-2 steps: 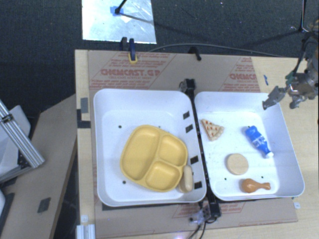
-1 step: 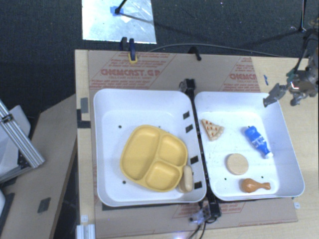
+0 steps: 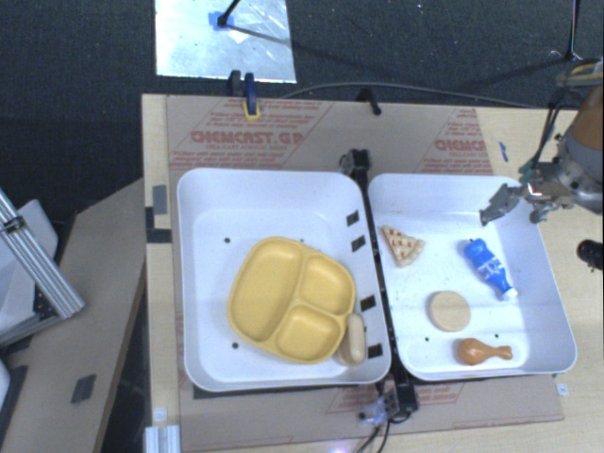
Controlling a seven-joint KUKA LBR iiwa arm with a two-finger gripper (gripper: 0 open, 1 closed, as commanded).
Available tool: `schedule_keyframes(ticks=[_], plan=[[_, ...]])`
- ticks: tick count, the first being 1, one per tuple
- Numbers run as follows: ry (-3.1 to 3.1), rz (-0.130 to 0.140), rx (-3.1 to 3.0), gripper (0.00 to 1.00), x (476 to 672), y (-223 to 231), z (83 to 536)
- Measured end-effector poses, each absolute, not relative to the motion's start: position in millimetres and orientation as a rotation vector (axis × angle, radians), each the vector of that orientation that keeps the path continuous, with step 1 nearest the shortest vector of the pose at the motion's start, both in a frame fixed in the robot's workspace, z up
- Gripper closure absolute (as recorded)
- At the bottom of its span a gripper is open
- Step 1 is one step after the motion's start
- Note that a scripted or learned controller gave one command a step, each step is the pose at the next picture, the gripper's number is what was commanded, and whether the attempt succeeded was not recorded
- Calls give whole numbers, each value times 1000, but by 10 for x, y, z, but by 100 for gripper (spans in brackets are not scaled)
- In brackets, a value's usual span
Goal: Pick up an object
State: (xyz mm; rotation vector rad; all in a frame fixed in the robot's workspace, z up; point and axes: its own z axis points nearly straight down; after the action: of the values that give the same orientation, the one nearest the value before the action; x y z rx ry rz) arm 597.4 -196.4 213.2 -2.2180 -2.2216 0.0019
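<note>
Four small objects lie in the right bin point(image 3: 557, 347): a blue bottle point(image 3: 488, 266) with white label, lying flat; a waffle-patterned wedge point(image 3: 402, 246); a tan disc point(image 3: 449, 310); an orange-brown drumstick point(image 3: 483, 352). Left bin point(image 3: 203, 253): yellow divided tray point(image 3: 291, 298), with a beige oblong piece point(image 3: 354, 338), possibly bread, touching it. Gripper point(image 3: 514, 203) over the right bin's far right corner, nothing held; finger state cannot be told.

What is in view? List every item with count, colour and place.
bins: 2, white, side by side on the bench
tray: 1, yellow, left bin
bread roll: 1, beige, left bin, at the tray's right edge
waffle slice: 1, tan, right bin, upper left
bottle: 1, blue, right bin, right side
disc: 1, tan, right bin, centre
drumstick: 1, brown, right bin, near edge
clamp: 1, blue and yellow, bench's far edge
gripper: 1, grey, above the right bin's far right corner
</note>
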Motion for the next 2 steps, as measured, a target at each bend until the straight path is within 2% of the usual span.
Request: schedule_keyframes(ticks=[2], plan=[[-2227,0,-2216,0,6049,-1930,1056]])
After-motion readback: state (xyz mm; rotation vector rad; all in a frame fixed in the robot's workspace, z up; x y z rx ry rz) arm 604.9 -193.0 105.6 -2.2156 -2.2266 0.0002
